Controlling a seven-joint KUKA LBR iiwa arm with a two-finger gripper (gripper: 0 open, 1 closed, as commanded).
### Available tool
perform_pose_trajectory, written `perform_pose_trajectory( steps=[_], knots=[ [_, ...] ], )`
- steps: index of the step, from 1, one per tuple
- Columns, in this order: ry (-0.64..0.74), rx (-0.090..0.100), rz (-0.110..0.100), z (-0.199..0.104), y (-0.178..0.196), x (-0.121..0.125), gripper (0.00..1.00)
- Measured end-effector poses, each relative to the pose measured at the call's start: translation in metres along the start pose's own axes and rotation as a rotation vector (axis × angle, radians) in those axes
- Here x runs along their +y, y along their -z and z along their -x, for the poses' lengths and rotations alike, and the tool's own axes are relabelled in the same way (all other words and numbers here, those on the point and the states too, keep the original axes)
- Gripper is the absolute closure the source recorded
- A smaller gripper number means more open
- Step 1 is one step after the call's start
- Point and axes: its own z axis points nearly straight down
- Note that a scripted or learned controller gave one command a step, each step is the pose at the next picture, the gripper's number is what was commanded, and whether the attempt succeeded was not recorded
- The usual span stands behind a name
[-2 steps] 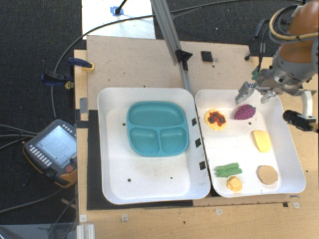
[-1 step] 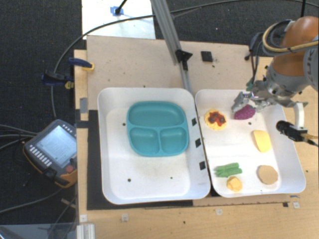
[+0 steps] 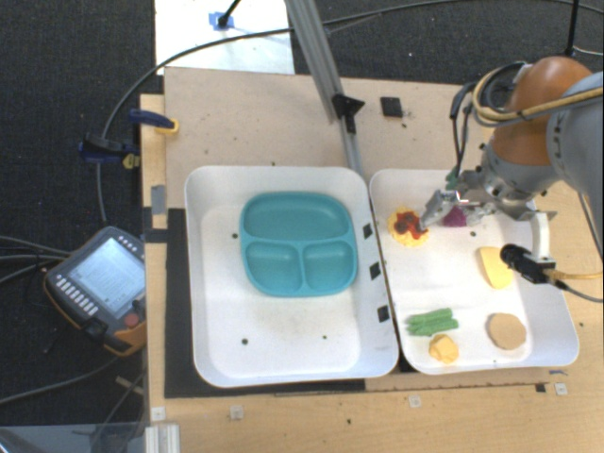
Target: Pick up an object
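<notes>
Yellow lump (image 3: 444, 348) by green beans (image 3: 432, 322); hand (image 3: 436, 209) (low) beside purple piece (image 3: 456, 218).

matt wooden bench (image 3: 245, 121) — smooth plastic tray (image 3: 300, 243)

You'll find no text, label, brand or number that can be read here. The pendant (image 3: 99, 289) at nine o'clock has a lit screen, but whatever it shows is too small to read.
</notes>
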Motion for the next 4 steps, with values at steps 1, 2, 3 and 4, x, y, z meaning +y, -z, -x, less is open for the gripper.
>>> perform_pose_trajectory(
  steps=[1, 2, 3, 4],
  knots=[
    [0.001, -0.001, 0.006, 0.001, 0.014, 0.001, 1.00],
    [0.000, -0.001, 0.007, 0.003, 0.059, 0.007, 1.00],
    [0.003, -0.001, 0.009, -0.006, 0.118, 0.012, 1.00],
    [0.002, 0.000, 0.005, -0.006, 0.127, 0.013, 1.00]
  ],
)
